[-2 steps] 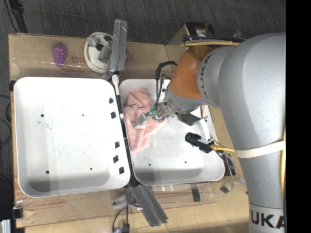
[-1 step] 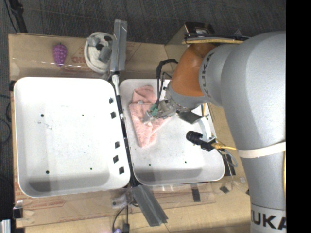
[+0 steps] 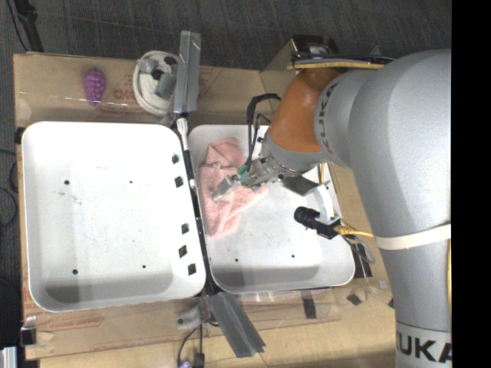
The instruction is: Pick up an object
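Here, two white bins sit side by side: the left bin [image 3: 100, 213] and the right bin [image 3: 276, 267]. One pink cloth [image 3: 222, 190] lies crumpled in the right bin against its left wall, its long axis running from the far edge toward the near edge, slightly slanted. The single grey arm [image 3: 383, 129] reaches in from the right, and its gripper [image 3: 230, 184] is down on the cloth's middle; whether it pinches the fabric cannot be told. One purple object [image 3: 94, 84] and one white roll [image 3: 156, 81] rest on the bench [image 3: 54, 83] beyond the left bin.
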Tool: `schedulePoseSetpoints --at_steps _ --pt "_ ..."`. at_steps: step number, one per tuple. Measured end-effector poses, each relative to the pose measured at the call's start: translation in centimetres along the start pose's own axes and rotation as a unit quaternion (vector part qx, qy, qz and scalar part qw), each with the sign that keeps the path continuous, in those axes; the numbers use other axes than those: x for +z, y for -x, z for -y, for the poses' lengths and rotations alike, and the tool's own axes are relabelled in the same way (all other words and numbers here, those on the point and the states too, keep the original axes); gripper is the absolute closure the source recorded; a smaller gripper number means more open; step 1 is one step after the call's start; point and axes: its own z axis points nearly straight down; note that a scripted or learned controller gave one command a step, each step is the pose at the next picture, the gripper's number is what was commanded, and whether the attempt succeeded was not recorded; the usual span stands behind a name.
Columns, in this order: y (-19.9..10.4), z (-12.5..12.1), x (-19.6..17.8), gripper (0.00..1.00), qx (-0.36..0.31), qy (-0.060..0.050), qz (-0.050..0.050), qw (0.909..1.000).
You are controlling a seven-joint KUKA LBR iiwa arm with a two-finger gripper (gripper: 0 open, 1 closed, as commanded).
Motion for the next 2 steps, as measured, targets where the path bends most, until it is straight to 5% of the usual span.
schedulePoseSetpoints --at_steps 1,2 --pt "0.0 0.0 0.0 0.0 0.0 0.0 0.0 1.0" --pt "0.9 2.9 -0.8 0.0 -0.063 0.0 0.001 0.998"
